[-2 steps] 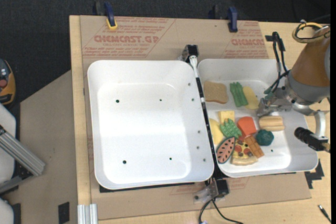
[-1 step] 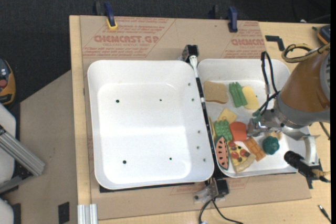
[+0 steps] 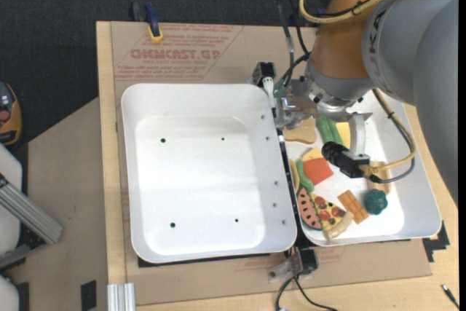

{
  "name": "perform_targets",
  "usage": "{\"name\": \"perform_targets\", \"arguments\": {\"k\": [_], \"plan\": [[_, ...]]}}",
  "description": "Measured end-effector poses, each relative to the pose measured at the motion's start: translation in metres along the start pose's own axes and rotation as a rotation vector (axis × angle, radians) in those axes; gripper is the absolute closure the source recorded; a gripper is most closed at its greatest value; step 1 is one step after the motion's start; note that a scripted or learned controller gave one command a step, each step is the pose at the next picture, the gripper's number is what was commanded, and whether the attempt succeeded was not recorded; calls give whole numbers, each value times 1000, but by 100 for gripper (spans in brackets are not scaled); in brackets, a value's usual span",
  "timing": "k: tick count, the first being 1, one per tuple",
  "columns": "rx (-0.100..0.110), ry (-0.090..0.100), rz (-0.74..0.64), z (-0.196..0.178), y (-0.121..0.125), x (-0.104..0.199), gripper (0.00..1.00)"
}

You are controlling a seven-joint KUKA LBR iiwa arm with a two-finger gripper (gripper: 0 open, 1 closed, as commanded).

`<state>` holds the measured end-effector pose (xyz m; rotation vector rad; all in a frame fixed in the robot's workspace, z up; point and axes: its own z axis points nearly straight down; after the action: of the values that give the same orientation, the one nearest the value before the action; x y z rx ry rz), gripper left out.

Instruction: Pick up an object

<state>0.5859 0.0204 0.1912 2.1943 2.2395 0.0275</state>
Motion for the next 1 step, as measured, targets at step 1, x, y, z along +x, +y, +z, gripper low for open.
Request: {"name": "perform_targets", "arguments": {"k": [1], "plan": [[3,-1,6,-76,41,112,100]]}}
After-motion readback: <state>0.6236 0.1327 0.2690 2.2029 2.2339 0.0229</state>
